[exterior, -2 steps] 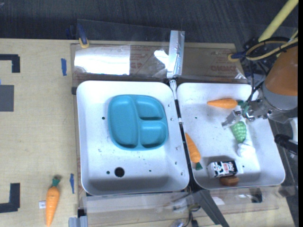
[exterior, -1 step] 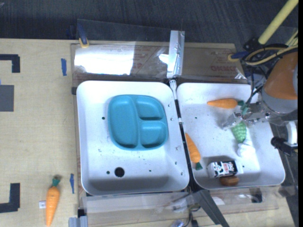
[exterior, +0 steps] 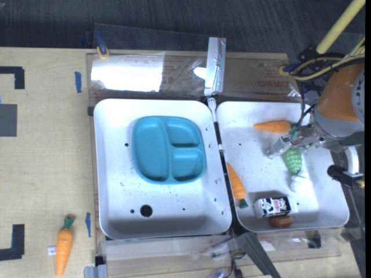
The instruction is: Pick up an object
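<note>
My gripper (exterior: pixel 288 143) is low over the right bin (exterior: pixel 330 213), near its upper right part. Touching its lower side is a green knobbly object (exterior: pixel 294 161), with a small white piece (exterior: pixel 299 183) under that. I cannot tell whether the green object is held or just lying there. An orange carrot (exterior: pixel 272 127) lies right above the gripper. A second carrot (exterior: pixel 236 182) rests against the bin's left wall. A black-and-white carton (exterior: pixel 272 205) and a brown item (exterior: pixel 282 220) sit by the front wall.
The left bin (exterior: pixel 110 201) holds a blue divided plate (exterior: pixel 169 148). Another toy carrot (exterior: pixel 64 245) lies on the bench at the lower left, outside the bins. The arm's orange band (exterior: pixel 343 100) and cables crowd the right bin's right side.
</note>
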Tool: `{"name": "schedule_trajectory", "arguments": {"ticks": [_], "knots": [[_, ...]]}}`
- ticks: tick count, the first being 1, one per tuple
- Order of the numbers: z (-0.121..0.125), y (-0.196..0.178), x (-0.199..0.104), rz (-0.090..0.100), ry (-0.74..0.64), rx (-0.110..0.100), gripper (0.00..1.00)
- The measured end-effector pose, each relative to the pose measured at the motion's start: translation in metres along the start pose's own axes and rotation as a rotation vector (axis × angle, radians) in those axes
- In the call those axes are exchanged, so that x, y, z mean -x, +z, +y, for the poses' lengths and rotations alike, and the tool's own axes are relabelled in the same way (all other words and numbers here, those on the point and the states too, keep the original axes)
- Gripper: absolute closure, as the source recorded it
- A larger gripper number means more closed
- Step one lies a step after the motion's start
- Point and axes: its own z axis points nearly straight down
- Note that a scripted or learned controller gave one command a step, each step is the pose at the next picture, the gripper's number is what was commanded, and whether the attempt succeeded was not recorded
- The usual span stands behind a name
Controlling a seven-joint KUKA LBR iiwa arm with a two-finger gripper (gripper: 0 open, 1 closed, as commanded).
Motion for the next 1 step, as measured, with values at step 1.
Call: {"name": "schedule_trajectory", "arguments": {"ticks": [1], "knots": [[0.0024,-0.0131,0.0008,-0.004,-0.002,0.008,1.00]]}}
